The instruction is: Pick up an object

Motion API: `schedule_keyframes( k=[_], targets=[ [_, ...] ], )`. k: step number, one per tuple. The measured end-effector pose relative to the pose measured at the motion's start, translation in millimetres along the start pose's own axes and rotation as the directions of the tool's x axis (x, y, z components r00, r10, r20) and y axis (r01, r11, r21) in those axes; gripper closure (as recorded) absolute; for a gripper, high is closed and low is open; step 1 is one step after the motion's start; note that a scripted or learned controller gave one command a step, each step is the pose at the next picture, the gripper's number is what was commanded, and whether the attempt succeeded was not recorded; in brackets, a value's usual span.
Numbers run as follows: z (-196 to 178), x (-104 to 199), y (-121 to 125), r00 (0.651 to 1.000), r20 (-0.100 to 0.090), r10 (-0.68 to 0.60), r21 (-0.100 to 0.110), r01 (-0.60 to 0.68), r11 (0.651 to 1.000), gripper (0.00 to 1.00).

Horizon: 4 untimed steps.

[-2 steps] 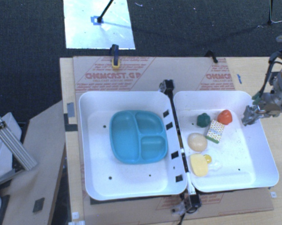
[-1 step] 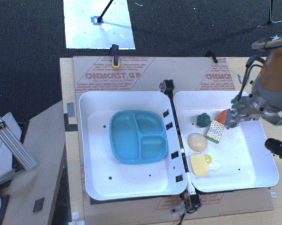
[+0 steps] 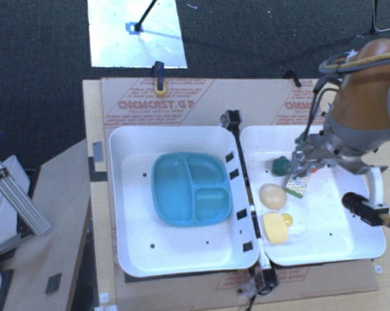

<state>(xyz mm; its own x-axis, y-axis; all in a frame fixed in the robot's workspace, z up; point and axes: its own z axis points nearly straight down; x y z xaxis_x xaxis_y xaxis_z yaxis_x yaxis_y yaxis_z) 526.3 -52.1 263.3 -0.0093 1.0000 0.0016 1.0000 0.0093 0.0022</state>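
A small patterned packet (image 3: 296, 185) lies tilted in the right bin (image 3: 353, 241), beside a beige egg-shaped object (image 3: 272, 196) and a yellow one (image 3: 275, 227). The tool (image 3: 300, 168) hangs just above the packet — its opening cannot be told.

Grey arm (image 3: 365, 128) with orange band, black cable alongside.

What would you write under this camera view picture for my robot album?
Robot claw hovers over small toys in the right bin; a blue tray sits in the left.
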Motion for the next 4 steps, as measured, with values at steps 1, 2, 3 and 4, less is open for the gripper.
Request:
schedule_keyframes(
  k=[1,2,3,4],
  targets=[
    [5.2,58.9,3.6,1.000,-0.001,-0.001,0.001,0.001,1.000,1.00],
    [14.8,102.8,8.0,1.000,0.000,0.000,0.002,0.000,1.000,1.00],
    [27.3,159.7,28.9,1.000,0.000,-0.001,0.001,0.001,1.000,1.00],
    [26.8,156.0,28.3,1.000,0.001,0.006,0.002,-0.006,1.000,0.00]
  ],
)
